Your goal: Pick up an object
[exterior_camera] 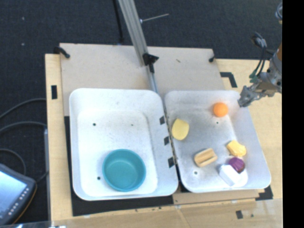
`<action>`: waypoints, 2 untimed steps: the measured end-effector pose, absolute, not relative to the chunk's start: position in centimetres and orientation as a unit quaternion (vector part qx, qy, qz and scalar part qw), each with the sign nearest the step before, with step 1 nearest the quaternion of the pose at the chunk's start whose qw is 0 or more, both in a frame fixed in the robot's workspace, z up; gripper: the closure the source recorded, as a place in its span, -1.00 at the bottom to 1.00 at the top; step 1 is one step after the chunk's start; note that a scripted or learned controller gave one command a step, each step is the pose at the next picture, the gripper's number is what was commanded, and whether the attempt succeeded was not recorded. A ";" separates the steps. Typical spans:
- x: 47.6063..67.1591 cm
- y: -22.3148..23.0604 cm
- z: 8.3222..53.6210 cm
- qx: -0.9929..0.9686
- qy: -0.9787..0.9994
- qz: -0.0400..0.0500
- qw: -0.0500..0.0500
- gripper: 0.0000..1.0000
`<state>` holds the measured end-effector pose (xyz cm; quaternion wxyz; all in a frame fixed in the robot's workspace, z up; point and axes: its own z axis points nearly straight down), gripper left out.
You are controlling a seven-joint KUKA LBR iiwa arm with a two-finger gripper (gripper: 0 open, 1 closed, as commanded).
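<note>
While a teal bowl (pixel 124 169) sits in the left bin (pixel 85 108), the orange ball (pixel 220 109) lies in the right bin (pixel 199 103), and my pincer (pixel 248 97) hovers just right of it, holding nothing.

A wooden table (pixel 199 213) carries two white bins side by side, the left bin (pixel 85 103) and the right bin (pixel 199 103). A metal rail (pixel 134 25) slants down to their rear junction. A screen (pixel 12 194) sits at the lower left, over dark carpet (pixel 28 18).
</note>
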<state>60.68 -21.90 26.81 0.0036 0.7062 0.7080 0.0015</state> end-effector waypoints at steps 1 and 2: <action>60.8 -16.7 25.5 0.705 0.709 0.000 0.000 1.00; 61.8 -10.5 25.5 0.704 0.710 0.001 -0.001 1.00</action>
